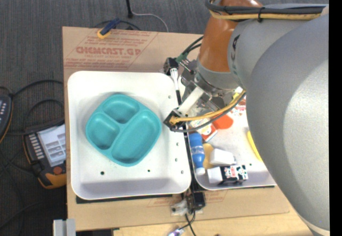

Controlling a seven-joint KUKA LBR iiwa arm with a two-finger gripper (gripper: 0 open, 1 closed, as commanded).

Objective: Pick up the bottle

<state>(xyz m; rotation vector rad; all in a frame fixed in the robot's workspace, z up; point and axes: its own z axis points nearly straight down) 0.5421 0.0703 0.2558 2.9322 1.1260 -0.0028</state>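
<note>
Clutter is the hazard: the bottle (197,150) lies just beside the pincer (199,112), against the right bin's (256,180) wall, with a white box (222,157) close alongside. An off-centre descent could catch wall or box instead. Whether the pincer is clenched or released, I cannot tell.

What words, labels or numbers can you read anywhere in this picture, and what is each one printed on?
"CHEMCAST GP": large red print on the cardboard sheet under the bins; the smaller red line beneath it is too blurred to read.
bottle: blue label, print too small to read.
black and white box: markings too small to read.
handheld controller: its pale panel is blurred, nothing legible.
</note>
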